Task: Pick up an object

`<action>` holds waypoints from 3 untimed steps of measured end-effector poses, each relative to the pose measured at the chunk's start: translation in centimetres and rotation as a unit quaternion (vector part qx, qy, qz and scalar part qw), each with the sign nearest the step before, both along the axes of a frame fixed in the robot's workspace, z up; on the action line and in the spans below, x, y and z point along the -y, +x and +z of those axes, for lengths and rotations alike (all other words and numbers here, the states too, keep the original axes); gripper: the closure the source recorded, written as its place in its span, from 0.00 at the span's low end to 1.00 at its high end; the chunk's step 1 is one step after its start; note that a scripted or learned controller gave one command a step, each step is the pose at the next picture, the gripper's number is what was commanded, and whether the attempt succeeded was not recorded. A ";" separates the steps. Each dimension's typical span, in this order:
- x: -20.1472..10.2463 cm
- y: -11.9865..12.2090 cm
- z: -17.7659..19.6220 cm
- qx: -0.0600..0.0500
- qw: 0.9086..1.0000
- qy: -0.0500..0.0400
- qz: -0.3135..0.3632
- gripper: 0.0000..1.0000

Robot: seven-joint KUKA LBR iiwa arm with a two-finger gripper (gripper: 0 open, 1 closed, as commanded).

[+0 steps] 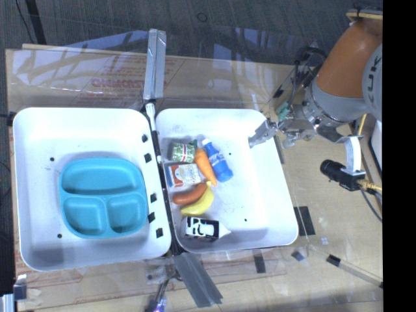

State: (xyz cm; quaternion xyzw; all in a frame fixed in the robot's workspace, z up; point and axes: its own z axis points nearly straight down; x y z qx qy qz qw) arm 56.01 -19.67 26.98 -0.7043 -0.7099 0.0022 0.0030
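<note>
Near edge of right bin (255, 197): a black-and-white box (202, 228), lying flat just inside the front wall, a little apart from the other items.

Behind it, a cluster against the bin's left wall:
- banana (201, 202), yellow, curved, nearest the box.
- sausage (189, 194), reddish, lying along the banana's upper side and touching it.
- carton (186, 173), red and white, just behind the sausage.
- can (184, 151), green label, on its side at the back of the cluster; could be a packet, as the view is too coarse to be sure.
- carrot (205, 163), orange, lying between carton and bottle and touching both.
- bottle (219, 163), blue with a white cap, on its side, cap pointing to the far wall.

The right half of this bin's floor is bare white.

Left bin (39, 135): holds one blue tray (102, 195) with three compartments, set flat in the middle.

Gripper (259, 136): above the right bin's far right corner, by the rim, well apart from the cluster. Nothing is seen in it. Cannot tell whether it is released or clenched at this angle.

Arm (344, 64): reaches in from the right over the bench (325, 207), orange band uppermost.
</note>
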 end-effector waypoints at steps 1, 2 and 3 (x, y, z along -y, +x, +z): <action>-8.9 2.8 -9.1 -0.001 0.999 0.000 0.033 0.00; -6.5 4.4 -17.0 0.010 0.998 0.000 0.063 0.00; -6.5 3.9 -17.0 0.001 0.998 0.001 0.064 1.00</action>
